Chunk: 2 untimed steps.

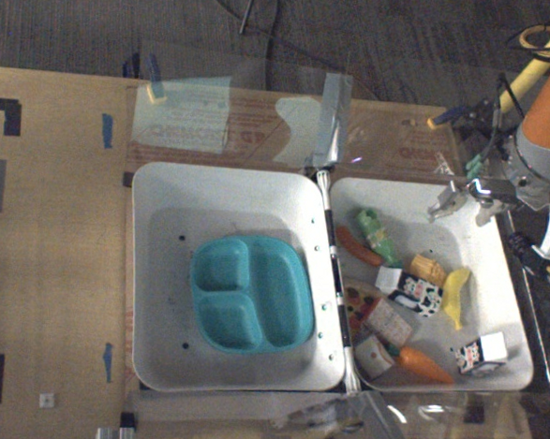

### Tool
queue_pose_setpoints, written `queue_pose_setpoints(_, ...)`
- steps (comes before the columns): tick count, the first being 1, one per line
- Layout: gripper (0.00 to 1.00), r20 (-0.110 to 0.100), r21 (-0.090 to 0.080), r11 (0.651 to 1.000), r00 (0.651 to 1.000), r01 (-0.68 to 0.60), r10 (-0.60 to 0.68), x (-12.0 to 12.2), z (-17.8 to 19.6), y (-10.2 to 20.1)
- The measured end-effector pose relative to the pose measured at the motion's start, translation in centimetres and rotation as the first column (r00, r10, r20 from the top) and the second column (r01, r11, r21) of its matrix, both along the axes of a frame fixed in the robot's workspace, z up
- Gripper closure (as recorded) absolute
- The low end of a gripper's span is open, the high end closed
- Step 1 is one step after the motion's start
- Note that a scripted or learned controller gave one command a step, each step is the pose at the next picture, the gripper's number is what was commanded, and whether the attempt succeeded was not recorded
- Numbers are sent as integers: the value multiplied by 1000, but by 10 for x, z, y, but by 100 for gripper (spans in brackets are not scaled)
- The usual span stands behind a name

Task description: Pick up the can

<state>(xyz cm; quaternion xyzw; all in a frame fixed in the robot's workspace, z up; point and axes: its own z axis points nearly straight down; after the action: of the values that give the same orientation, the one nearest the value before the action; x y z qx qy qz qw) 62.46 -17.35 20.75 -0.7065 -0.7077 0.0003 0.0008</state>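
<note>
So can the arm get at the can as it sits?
Probably, but it's tight: the can lies uncovered in the bin's corner, crowded by carrot, box and wall. The tool is across the bin.

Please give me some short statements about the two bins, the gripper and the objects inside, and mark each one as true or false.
1. The teal divided plate lies in the left bin. True.
2. The gripper is closed around the can. False: the gripper is near the top edge of the right bin with nothing between its fingers, and the can lies at that bin's lower left corner.
3. A carrot lies just to the right of the can. True.
4. The banana lies on the teal plate. False: it lies in the right bin, to the right of the black and white carton.
5. The arm reaches in from the left side. False: it comes in from the right.
</note>
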Motion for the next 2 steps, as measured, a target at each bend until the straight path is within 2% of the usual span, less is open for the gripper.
queue_pose_setpoints(1, 0, 2, -2, 899, 899, 438, -438, 42, -67, 58)
queue_pose_setpoints(2, 0, -1, -1, 957, 957, 290, -290, -37, 15, 51)
